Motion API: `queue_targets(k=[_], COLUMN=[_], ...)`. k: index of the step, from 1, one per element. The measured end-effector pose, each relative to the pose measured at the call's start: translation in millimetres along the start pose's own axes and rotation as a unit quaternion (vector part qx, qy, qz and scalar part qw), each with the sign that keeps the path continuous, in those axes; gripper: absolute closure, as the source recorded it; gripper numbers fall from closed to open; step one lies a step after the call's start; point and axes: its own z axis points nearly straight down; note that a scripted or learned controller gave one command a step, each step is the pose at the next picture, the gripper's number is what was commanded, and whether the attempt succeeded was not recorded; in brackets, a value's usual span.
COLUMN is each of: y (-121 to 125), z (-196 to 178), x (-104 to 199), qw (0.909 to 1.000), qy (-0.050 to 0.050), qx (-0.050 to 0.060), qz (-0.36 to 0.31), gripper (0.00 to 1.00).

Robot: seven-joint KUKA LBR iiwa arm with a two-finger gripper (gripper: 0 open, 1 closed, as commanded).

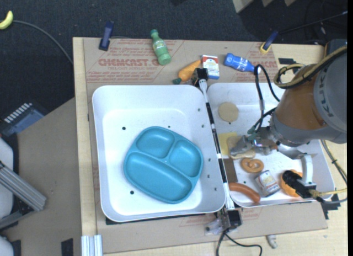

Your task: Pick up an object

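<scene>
My gripper (242, 149) hangs low in the right bin (242, 90), near its left wall, at the end of the grey and orange arm (300, 114). It sits just above a ring-shaped brown pretzel (253, 165) and right beside a pale yellow piece (228, 140). A round tan cookie (228, 111) lies farther back. Toward the front are a small can (268, 181), an orange toy (291, 183) and a reddish sausage (244, 191). I see nothing held in the gripper.
The left bin (110, 106) holds a blue divided plate (162, 164). Behind the bins on the bench lie a green bottle (160, 48), an orange carrot (190, 70), a red-white carton (210, 66) and a blue bottle (238, 62). Cables (265, 92) trail over the right bin.
</scene>
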Motion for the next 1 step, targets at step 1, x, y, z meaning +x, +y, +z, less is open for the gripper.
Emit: queue_targets(k=[1], y=[-46.1], z=[0.3], x=[-11.2], qw=[1.0000], qy=[0.000], qx=[0.000], qz=[0.000], gripper=[0.00])
